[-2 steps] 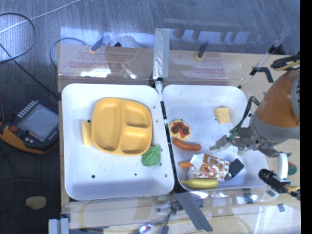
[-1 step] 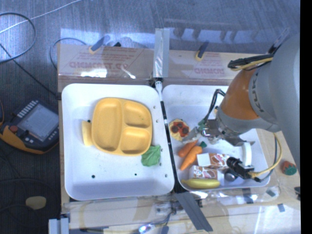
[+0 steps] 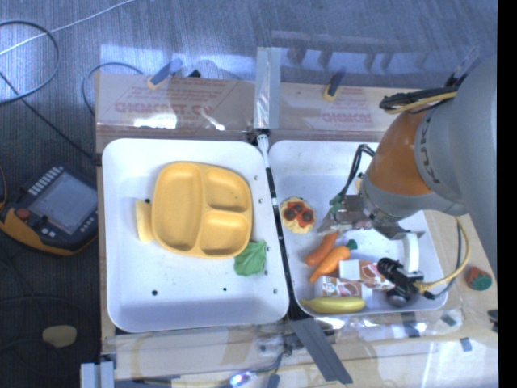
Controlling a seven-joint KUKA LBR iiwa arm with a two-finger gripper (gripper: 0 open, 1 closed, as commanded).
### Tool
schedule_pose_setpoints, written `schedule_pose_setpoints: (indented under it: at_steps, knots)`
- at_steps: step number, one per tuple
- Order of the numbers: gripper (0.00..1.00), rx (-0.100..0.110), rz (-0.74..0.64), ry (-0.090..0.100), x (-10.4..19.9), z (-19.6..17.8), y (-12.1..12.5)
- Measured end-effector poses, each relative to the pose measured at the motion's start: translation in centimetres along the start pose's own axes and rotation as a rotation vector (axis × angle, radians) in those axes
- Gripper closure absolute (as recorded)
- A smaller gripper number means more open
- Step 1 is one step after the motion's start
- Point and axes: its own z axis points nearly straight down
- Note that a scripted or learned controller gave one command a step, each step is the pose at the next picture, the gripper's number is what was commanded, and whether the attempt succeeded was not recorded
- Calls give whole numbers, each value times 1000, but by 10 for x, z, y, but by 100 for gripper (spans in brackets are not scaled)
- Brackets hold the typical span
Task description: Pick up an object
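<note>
The end effector (image 3: 349, 217) hangs low in the right bin (image 3: 323, 160), just above the carrots (image 3: 327, 255). I cannot tell its state. Drop straight down and squeeze gently.

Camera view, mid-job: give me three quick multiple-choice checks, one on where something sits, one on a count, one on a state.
1. Where is the yellow divided tray?
A. left bin
B. right bin
C. on the floor

2. How many carrots lie in the right bin?
A. none
B. two
C. five

3. How does the banana lie?
A. standing upright
B. flat by the near wall
C. on the tray

Answers: 1 A, the tray rests in the left bin. 2 B, two orange carrots lie side by side. 3 B, it lies flat along the bin's near edge.
</note>
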Motion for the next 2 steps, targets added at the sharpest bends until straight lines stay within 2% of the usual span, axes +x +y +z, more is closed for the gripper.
schedule_pose_setpoints:
  at_steps: [1, 2]
  knots:
    - [100, 16, 170, 0, 37, -108, 20]
    - [100, 16, 463, -3, 45, -199, 42]
